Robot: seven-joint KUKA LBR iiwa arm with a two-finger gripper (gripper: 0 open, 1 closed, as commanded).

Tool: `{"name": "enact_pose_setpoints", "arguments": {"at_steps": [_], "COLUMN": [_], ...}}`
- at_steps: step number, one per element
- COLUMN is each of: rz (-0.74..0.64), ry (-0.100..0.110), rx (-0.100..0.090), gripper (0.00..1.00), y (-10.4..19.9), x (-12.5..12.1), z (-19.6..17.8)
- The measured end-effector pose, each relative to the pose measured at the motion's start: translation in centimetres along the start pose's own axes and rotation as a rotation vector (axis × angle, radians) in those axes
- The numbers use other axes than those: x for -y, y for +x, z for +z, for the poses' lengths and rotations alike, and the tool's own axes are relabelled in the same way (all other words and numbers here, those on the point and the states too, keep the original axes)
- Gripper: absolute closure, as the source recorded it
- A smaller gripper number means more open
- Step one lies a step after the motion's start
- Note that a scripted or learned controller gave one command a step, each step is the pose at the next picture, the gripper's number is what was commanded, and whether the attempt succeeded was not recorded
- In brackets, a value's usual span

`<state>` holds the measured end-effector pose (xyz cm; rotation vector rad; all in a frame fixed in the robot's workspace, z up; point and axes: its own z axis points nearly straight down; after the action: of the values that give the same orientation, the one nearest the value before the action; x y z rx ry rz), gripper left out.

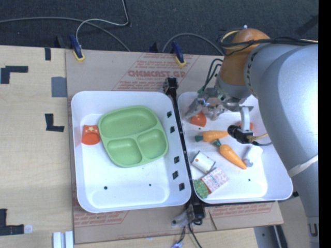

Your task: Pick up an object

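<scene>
In the right bin (pixel 274 187), my gripper (pixel 203 109) hangs low at the far left corner, just above a small red-orange toy fruit (pixel 197 121). The fingers stand open, with nothing between them. Two toy carrots lie close by: one (pixel 214 136) just in front of the fruit, the other (pixel 232 157) further forward and to the right. A small white box (pixel 203 163) and a patterned packet (pixel 212 181) lie near the bin's front left. A white and blue piece (pixel 252 153) rests to the right of the carrots.
The left bin (pixel 124 195) bears a green divided plate (pixel 133 135) and an orange cup (pixel 90 135) at its left wall. The black divider (pixel 178 138) runs between the bins. The grey arm (pixel 289 97) covers the right bin's far right side.
</scene>
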<state>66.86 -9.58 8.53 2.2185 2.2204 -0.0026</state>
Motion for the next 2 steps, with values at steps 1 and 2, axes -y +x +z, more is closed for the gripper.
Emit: {"name": "enact_pose_setpoints", "arguments": {"at_steps": [1,2], "rz": [0.0,-0.001], "ry": [0.0,0.0], "rx": [0.0,-0.001], "gripper": [0.0,0.0], "y": [-0.02,-0.53], "x": [0.0,-0.01], "z": [0.0,-0.01]}}
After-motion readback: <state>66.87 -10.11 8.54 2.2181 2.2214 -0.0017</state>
